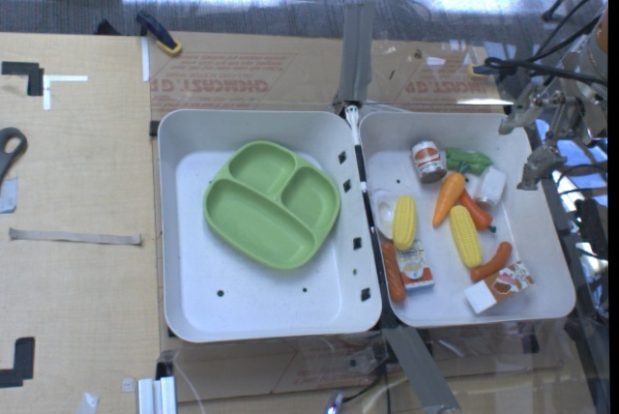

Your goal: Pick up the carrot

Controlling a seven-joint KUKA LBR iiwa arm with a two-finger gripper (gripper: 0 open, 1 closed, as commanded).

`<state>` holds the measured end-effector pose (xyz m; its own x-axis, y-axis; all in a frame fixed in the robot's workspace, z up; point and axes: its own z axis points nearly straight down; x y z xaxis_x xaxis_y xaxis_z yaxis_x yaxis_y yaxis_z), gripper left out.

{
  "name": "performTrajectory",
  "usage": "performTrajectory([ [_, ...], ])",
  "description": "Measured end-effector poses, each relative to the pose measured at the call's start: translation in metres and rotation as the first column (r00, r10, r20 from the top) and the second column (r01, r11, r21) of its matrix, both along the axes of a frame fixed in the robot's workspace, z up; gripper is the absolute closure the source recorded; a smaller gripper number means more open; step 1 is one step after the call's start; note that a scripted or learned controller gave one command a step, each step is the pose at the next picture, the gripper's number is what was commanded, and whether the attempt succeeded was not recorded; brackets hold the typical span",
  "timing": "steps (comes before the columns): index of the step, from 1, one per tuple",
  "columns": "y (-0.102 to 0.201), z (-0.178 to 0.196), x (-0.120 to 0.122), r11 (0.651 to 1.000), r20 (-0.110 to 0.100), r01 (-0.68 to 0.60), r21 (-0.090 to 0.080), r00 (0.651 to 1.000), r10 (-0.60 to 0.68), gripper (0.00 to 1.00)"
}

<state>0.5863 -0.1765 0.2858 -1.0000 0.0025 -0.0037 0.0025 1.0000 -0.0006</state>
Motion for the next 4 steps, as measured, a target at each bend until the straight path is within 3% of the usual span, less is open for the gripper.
performTrajectory([
  [1,0.018,-0.147,-0.005,1.0,-0.001,0.026,0.0,1.0,-0.026,0.0],
  [2,0.025,-0.192,0.011,0.978,0.0,0.21,0.001,0.978,-0.21,0.0],
  [3,0.027,-0.182,0.013,0.979,0.006,0.206,0.0,0.978,-0.206,1.0],
  [4,-0.001,-0.19,-0.038,0.993,0.006,0.12,-0.001,0.993,-0.12,1.0],
])
